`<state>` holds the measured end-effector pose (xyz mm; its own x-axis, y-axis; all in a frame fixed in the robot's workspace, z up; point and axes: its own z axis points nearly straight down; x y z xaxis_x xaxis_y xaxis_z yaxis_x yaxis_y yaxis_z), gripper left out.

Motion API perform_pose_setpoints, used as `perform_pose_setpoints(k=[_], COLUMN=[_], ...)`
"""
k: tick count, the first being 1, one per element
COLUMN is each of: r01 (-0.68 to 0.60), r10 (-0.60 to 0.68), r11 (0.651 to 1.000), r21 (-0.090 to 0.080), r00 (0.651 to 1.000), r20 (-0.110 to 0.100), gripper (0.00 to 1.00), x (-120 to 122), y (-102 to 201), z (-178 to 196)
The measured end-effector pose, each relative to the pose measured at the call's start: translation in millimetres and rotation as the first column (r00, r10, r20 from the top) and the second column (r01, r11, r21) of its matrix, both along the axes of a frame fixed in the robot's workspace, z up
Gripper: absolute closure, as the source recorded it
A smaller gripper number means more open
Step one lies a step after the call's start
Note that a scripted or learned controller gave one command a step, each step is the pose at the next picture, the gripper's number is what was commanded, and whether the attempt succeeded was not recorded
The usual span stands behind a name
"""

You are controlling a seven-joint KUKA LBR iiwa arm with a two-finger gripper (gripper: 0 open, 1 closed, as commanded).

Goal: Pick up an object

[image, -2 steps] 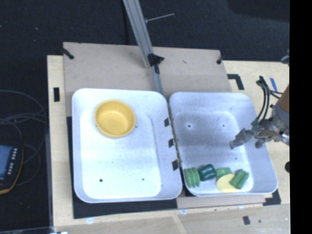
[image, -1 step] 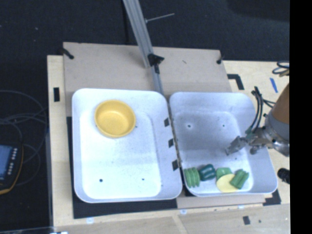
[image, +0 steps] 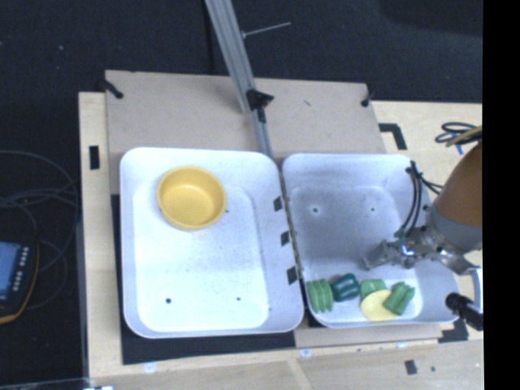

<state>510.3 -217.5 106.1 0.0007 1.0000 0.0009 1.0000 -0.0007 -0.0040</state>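
Observation:
Several small objects lie along the near edge of the right bin [image: 341, 181]: a ridged green piece [image: 319, 294], a dark green piece [image: 346, 286], a light green piece [image: 372, 286], a yellow piece [image: 374, 306] and another green piece [image: 400, 298]. My gripper [image: 383, 256] hangs low over the right bin, just above and behind these objects, reaching in from the right. Nothing is visibly held in it.
A yellow bowl [image: 192, 197] sits at the far left of the left bin [image: 203, 299]. A grey metal pole [image: 231, 43] slants up from the seam between the bins. Cables hang by the arm's wrist [image: 414, 197].

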Motion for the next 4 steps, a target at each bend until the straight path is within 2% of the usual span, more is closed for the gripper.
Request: perform_pose_setpoints(k=[1,3,4], r01=[0.001,-0.001,-0.001], r10=[-0.001,0.001,0.001], r11=[1.0,1.0,1.0], r21=[-0.001,-0.003,-0.003], r00=[1.0,1.0,1.0], r20=[0.006,0.009,0.008], gripper=[1.0,1.0,1.0], x=[2,2,1], y=[-1,-7,-10], z=[13,127,170])
